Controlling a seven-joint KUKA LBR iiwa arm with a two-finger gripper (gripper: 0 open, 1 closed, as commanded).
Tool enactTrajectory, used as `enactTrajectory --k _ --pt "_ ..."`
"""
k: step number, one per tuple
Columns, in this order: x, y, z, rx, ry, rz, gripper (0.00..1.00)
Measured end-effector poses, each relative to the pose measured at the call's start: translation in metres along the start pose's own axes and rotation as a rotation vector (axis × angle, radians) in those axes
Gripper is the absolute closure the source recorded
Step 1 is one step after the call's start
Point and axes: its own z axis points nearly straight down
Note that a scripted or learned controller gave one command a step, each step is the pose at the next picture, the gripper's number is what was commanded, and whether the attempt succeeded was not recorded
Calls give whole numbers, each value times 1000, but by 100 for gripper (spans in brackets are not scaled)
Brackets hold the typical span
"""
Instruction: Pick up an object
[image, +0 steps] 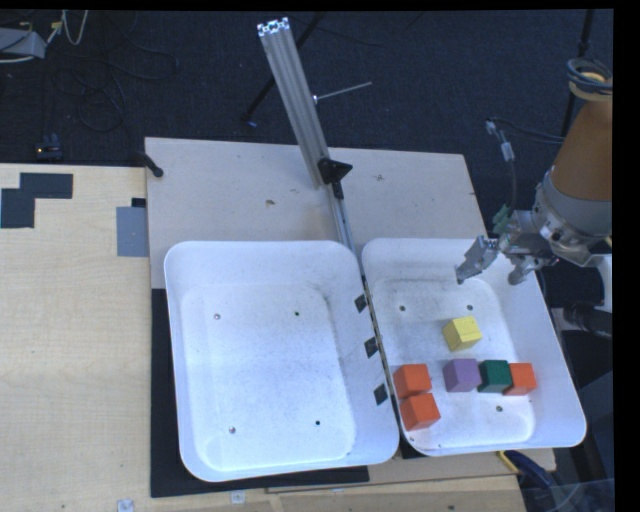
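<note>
Several small blocks lie in the right bin (560, 420): a yellow block (462, 333) near the middle, a purple block (461, 375), a green block (494, 376) and a small orange block (522, 378) in a row, and two orange blocks (412, 380) (420, 410) at the bin's left side. My gripper (496, 264) hangs over the bin's far right corner, above and to the right of the yellow block. Its two fingers are spread apart with nothing between them.
The left bin (200, 300) sits beside the right one, with black clips (371, 346) along the shared edge. A slanted aluminium rail (300, 110) rises behind the bins. Beige board lies at the left.
</note>
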Motion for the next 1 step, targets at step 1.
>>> enactTrajectory --k 1 --pt "-22 -30 170 -3 0 3 0"
